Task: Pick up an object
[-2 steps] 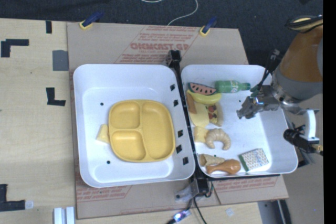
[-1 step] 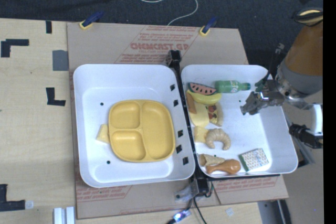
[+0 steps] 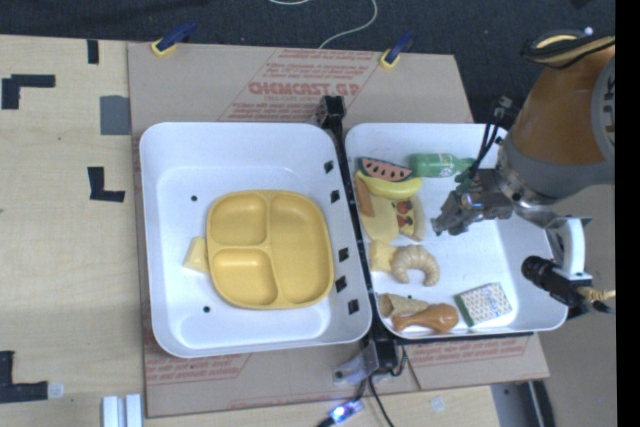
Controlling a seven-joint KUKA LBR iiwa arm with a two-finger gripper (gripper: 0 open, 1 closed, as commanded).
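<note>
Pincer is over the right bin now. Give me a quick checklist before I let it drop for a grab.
1. Pincer above the right bin, beside the food pile: ok.
2. Nothing held between its tips: ok.
3. Finger opening wide enough: cannot tell.
4. Target directly below: not ok; bare bin floor lies under it, with the croissant lower left and the green bottle above.
5. Neighbours crowding the targets: not ok; the watermelon slice and yellow packet touch.
6. Yellow tray in the left bin is out of the way: ok.
</note>
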